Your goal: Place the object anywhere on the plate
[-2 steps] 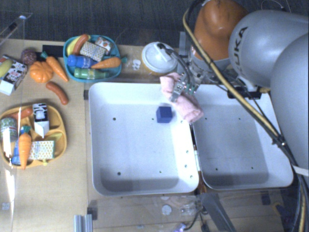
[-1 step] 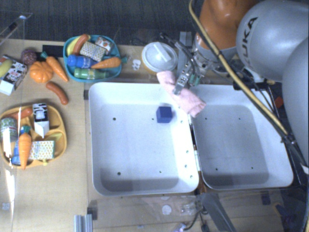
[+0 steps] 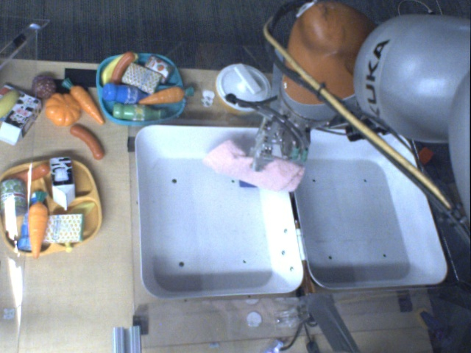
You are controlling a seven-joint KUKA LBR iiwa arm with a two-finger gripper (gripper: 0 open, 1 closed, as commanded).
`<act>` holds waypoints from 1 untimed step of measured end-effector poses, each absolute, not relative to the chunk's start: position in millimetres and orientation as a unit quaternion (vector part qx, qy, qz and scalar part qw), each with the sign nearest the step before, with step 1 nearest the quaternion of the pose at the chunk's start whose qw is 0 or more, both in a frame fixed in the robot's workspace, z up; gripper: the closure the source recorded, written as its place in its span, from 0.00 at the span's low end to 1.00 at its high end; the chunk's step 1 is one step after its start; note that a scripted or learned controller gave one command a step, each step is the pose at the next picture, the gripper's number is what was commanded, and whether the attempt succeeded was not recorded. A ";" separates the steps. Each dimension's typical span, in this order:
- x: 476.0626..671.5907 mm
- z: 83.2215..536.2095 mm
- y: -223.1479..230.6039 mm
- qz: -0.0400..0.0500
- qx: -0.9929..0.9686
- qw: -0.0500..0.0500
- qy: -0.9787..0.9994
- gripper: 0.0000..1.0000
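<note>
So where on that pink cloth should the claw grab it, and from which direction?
Probably from straight above, at the raised fold near the right end of the pink cloth. It lies crumpled and flat in the left bin by the dividing rims, so there is no edge to slide under; a bunched ridge gives something to pinch. The gripper hangs over that end.

Probably lab: KUKA arm (image 3: pixel 412 72), bins (image 3: pixel 213 271).

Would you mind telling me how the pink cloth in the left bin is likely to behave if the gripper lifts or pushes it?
The pink cloth lies crumpled with soft folds, so it will probably hang limp if lifted. Pushed, it would likely bunch up. It drapes toward the left bin's right wall, so it may snag there.
</note>
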State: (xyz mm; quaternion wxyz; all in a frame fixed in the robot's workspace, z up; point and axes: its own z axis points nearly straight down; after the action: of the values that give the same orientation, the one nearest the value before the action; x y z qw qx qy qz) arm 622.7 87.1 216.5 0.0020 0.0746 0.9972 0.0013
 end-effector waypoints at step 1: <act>581.2 222.9 114.6 0.001 -0.001 0.002 1.000 1.00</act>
State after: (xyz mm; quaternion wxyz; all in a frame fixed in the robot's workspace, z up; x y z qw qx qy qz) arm 581.2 114.6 222.9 0.0021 -0.0007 1.0000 0.0011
